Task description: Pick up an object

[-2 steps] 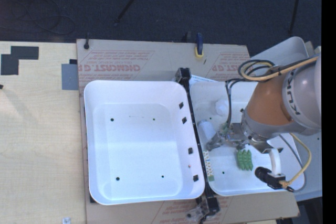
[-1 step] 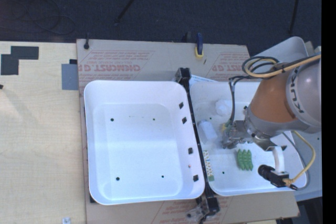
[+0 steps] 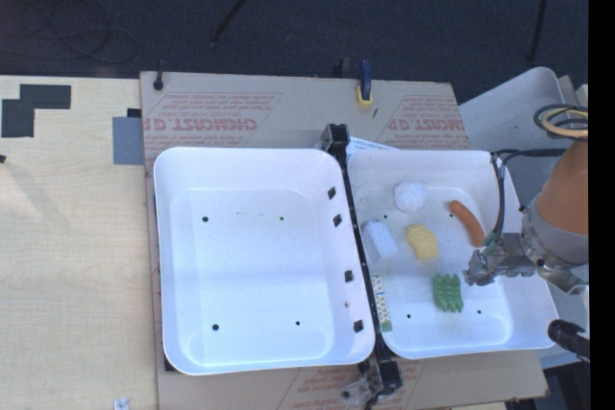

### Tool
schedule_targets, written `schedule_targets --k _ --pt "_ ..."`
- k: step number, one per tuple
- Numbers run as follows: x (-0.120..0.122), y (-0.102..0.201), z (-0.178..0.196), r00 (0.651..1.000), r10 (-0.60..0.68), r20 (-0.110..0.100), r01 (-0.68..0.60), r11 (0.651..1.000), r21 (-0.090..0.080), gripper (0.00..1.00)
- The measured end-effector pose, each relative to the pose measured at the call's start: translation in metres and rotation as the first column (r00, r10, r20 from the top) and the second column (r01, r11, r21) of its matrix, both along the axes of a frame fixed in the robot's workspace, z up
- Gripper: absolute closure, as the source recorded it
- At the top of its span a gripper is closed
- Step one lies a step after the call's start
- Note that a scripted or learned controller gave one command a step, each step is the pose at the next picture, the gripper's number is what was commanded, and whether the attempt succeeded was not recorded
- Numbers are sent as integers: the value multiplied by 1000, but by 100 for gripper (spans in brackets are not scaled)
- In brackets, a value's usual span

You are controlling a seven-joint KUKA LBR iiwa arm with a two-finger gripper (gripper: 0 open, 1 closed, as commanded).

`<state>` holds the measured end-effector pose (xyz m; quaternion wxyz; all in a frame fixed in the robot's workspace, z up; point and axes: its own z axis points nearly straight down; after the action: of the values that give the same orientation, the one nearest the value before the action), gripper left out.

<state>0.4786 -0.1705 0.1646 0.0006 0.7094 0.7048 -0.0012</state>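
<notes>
The right bin [image 3: 480, 341] holds a white ball [image 3: 410, 197], an orange sausage-shaped piece [image 3: 467, 221], a yellow corn-like block [image 3: 421, 242], a pale translucent block [image 3: 381, 238] and a green ridged piece [image 3: 447, 292]. My gripper [image 3: 480, 269] hangs low over the right side of this bin, just right of the green piece and below the orange piece. Nothing shows between its fingers.
The left bin [image 3: 183, 341] stands beside the right one, with a black divider clamp [image 3: 351, 235] between them. Both rest on a cardboard sheet [image 3: 259, 115]. A blue and yellow clamp [image 3: 364, 89] sits at the back edge. The arm's orange band [image 3: 567, 192] is at the right.
</notes>
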Motion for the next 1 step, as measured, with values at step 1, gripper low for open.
schedule_targets --k 1 --pt "-2 1 212 1000 8 16 -8 1000 -2 100"
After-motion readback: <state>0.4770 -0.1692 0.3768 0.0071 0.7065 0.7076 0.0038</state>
